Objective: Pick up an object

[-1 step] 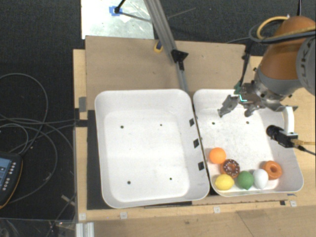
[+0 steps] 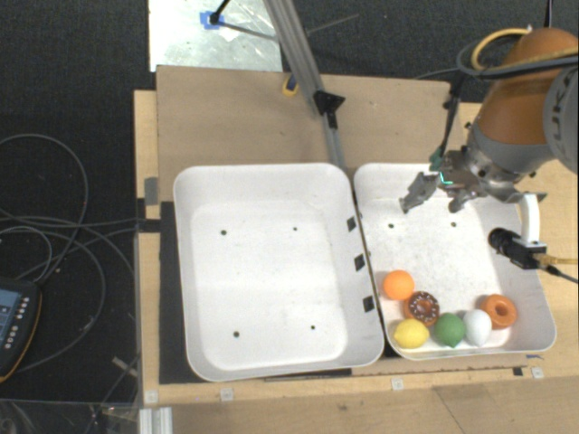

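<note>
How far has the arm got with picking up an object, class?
Done: the gripper sits over the far end of the right bin, fingers spread with nothing between them. In hand: no grasp yet. Left: all six items lie at the bin's near end, the orange ball, chocolate donut, yellow ball, green ball, white ball and orange ring.

Robot lab — bench [image 2: 235, 116], cables [image 2: 54, 233]

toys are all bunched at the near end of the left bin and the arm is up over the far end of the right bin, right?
Not quite: the toys lie at the near end of the right bin, not the left bin. The camera view shows this. The arm is indeed over the far end of the right bin.
</note>
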Controlling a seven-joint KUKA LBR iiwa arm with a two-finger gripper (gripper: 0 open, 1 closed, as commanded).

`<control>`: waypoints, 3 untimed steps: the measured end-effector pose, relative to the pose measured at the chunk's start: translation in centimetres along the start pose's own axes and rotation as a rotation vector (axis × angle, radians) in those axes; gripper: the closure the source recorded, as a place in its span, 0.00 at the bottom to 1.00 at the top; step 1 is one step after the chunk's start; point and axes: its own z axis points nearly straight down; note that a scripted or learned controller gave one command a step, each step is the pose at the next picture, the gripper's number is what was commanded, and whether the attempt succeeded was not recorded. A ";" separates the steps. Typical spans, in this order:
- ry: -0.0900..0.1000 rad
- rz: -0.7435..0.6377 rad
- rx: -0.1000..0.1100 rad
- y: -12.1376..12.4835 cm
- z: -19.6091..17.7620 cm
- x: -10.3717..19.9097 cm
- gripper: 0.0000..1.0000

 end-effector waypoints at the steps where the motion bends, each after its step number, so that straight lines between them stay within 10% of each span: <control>1: 0.000 0.004 0.005 0.2 6.1 -0.5 0.00; 3: -0.001 0.003 0.002 0.1 13.3 -0.9 0.00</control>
